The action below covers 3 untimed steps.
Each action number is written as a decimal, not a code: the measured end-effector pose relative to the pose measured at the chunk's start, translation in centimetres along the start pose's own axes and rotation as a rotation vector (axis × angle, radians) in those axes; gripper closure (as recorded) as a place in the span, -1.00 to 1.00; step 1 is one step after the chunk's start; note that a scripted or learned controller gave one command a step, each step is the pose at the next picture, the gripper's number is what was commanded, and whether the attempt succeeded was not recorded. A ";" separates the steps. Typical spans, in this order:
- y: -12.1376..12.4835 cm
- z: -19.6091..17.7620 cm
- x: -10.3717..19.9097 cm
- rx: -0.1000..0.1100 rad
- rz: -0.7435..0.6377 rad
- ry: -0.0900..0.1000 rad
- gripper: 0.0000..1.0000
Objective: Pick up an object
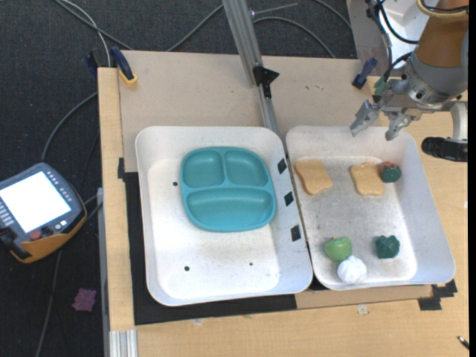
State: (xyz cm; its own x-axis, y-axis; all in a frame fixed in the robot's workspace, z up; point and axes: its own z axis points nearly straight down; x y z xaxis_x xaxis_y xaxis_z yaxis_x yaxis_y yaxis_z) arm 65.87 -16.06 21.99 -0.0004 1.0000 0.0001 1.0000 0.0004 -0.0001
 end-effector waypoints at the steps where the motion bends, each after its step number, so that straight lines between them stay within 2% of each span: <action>1: -1.0 5.0 0.1 0.006 0.000 0.001 -1.00; 2: -1.0 11.1 -0.4 0.005 0.001 0.001 -1.00; 3: -0.5 12.9 -0.4 -0.011 -0.002 -0.003 -1.00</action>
